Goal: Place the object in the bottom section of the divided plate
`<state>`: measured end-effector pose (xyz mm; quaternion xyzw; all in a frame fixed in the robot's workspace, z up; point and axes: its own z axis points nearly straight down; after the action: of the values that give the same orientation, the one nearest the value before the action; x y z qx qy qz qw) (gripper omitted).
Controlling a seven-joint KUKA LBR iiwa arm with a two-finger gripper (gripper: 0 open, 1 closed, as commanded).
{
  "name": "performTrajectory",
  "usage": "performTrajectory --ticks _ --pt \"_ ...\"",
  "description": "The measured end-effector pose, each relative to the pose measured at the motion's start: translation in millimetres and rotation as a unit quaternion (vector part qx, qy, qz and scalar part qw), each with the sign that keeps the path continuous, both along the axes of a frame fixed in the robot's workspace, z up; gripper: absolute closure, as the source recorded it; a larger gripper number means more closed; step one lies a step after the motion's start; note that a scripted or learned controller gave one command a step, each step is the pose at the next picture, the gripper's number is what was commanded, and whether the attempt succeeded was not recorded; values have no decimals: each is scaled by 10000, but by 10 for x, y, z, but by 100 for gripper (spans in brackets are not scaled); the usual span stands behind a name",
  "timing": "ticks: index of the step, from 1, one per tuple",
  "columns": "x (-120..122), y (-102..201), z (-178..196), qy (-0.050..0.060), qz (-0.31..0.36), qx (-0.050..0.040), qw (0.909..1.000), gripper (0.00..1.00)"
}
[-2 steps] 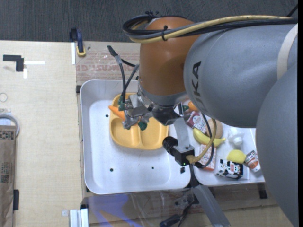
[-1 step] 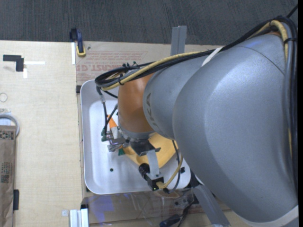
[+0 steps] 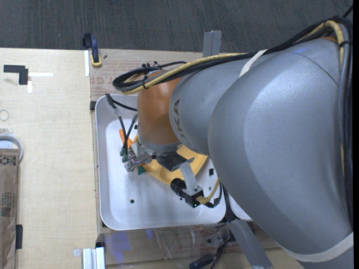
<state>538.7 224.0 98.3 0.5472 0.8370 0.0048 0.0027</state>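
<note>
Camera view: tool over white bin, near its left wall; mostly bare floor toward the lower rim; grip state indeterminable.

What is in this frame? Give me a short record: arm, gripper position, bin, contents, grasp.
arm: grey arm with orange band, reaching over the bin
position: gripper low over the bin's left half
bin: white bin, its right part covered by the arm
contents: orange piece, green piece, yellow thing partly under the wrist
grasp: cannot tell
</note>
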Motion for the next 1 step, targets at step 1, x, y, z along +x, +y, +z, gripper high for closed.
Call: performTrajectory --ticks 1 --pt "212 -215 -13 12 233 -5 9997 100"
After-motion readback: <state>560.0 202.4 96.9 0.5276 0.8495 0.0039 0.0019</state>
